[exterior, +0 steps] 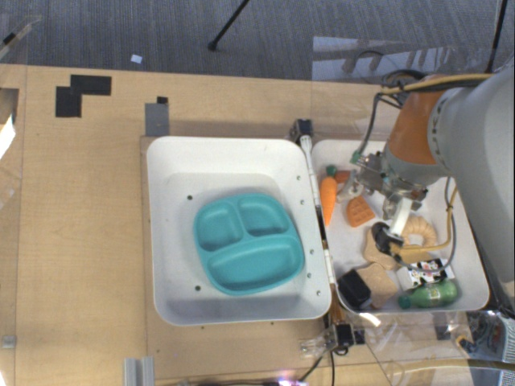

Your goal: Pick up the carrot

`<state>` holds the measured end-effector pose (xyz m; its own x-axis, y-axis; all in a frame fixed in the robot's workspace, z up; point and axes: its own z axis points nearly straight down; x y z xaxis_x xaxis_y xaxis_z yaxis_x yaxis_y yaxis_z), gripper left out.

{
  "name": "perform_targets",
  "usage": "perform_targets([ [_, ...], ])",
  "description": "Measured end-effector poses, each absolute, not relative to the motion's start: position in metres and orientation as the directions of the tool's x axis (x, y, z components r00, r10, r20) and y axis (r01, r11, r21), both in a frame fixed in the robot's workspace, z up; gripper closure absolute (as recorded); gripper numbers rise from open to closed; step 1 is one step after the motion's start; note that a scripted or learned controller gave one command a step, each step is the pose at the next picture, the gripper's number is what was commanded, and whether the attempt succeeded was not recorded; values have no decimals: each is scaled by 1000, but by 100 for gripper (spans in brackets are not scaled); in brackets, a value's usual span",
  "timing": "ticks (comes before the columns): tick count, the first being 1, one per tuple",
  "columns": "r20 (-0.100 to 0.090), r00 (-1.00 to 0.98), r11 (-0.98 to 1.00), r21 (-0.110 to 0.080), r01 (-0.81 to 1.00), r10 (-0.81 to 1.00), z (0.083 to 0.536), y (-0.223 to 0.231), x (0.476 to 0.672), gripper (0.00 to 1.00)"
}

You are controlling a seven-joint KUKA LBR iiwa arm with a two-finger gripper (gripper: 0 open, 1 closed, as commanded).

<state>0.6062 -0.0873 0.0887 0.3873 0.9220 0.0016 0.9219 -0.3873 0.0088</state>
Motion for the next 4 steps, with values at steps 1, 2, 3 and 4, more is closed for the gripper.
perform_targets([
  [1,2,544,-544,3,839,839,86,-87,637,0],
  [2,4,573,-573,4,819,819,88,-82,597,0],
  [3,8,569,-569,8,822,822,100,-80,600,100],
  [4,7,569,-569,7,822,822,99,-80,599,0],
])
